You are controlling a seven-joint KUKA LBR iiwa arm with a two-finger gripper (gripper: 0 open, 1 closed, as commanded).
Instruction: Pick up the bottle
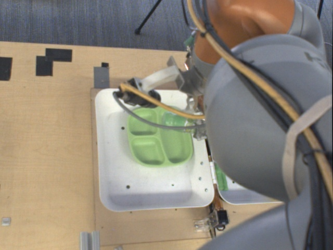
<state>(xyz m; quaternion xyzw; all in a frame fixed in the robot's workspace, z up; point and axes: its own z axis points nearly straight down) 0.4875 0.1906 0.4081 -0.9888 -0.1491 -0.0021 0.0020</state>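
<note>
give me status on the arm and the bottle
Arm low over the bins, covering most of the right one. Green tray in left bin. Bottle not made out; a green sliver at the right bin's edge, can't identify it.

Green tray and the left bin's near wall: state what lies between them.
Camera view: bare white floor with dark holes separates green tray from the near wall of the left bin.

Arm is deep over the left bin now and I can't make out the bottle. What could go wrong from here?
Two risks, as I judge it. The arm covers much of the bins, so I cannot see the bottle or confirm any grasp; a try could miss unnoticed. The cables hang low over the green divided tray in the left bin and might snag or drag it.
</note>
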